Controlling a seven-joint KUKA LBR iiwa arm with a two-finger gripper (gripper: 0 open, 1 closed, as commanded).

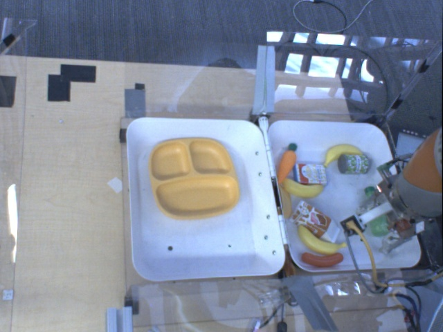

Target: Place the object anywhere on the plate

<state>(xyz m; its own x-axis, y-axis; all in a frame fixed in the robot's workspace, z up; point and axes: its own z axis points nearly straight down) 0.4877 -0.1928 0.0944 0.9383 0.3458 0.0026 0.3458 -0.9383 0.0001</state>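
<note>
The pickup step is underway: the pincer [387, 220] is hanging low in the right bin's [398, 144] near right corner amid toy food; I cannot tell its state. Next, lifting something leftward to the plate [195, 177], lying mid left bin [138, 206].

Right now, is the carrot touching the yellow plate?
Apart. The camera view shows the carrot in the right bin and the yellow plate in the left bin, the bin walls between them.
</note>
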